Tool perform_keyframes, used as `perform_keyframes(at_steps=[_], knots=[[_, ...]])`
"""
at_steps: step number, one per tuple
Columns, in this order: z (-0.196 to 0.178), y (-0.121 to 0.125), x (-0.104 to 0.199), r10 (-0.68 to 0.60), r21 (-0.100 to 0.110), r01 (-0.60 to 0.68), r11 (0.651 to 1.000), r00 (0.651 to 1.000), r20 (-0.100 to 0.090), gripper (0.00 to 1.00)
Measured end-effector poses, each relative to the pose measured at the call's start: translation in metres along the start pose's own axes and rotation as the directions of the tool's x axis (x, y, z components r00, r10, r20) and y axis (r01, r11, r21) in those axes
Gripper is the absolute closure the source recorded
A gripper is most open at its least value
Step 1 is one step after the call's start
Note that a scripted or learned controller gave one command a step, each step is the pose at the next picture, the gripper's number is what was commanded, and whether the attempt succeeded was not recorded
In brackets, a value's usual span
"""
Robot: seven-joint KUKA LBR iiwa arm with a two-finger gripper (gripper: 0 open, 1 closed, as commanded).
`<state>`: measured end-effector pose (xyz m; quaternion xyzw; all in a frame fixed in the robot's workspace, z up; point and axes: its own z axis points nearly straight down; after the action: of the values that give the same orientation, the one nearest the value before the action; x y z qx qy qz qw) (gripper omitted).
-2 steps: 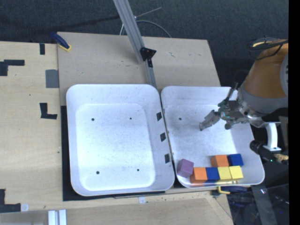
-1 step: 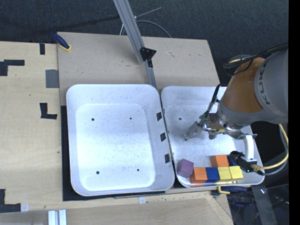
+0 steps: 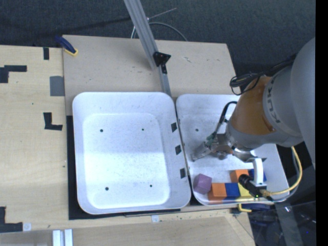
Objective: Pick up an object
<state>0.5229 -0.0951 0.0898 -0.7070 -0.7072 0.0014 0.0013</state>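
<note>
Seen from the fixed camera above, the grey arm with the orange band reaches in from the right and its hand (image 3: 206, 151) hangs low over the right shallow white bin (image 3: 190, 118), near the middle of that bin. The hand looks dark and metallic and points toward the left wall, but I cannot tell how it stands, wide or narrow, and nothing is visible inside it. The things to pick lie at the near end of this same bin, close together: a small purple block (image 3: 203, 183), an orange cube (image 3: 219, 189) just beside it, a blue cube (image 3: 232, 189) touching the orange one, and another orange block (image 3: 238, 176) behind them, partly hidden by the wrist parts. They look like plain solid blocks with flat faces and matte colours. I judge they are light and stiff, not fragile, maybe a little slippery on smooth sides. The purple block stands most free, so its two opposite flat sides seem the best place to take. The left shallow white bin (image 3: 123, 152) sits beside on the light wooden surface (image 3: 31, 137).
</note>
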Motion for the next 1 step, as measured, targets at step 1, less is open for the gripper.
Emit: perform_keyframes(at_steps=[1], knots=[[-0.1068, 0.0216, 0.0078, -0.003, -0.011, 0.003, 1.0, 1.0, 0.001, 0.0]])
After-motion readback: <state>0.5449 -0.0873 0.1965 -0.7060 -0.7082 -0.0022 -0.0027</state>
